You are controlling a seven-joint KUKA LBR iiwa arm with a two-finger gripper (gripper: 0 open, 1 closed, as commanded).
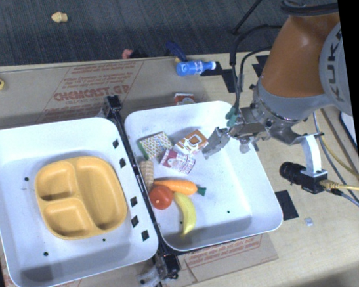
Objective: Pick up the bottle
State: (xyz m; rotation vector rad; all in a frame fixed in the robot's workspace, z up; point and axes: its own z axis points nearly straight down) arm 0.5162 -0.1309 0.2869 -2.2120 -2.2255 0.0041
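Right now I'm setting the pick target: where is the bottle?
The blue bottle lies on the cardboard beyond the right bin, outside both bins, near the red-and-white carton.

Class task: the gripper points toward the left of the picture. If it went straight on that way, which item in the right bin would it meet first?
Probably the small carton just ahead of the gripper, though the gripper's height above it is unclear from this slanted view.
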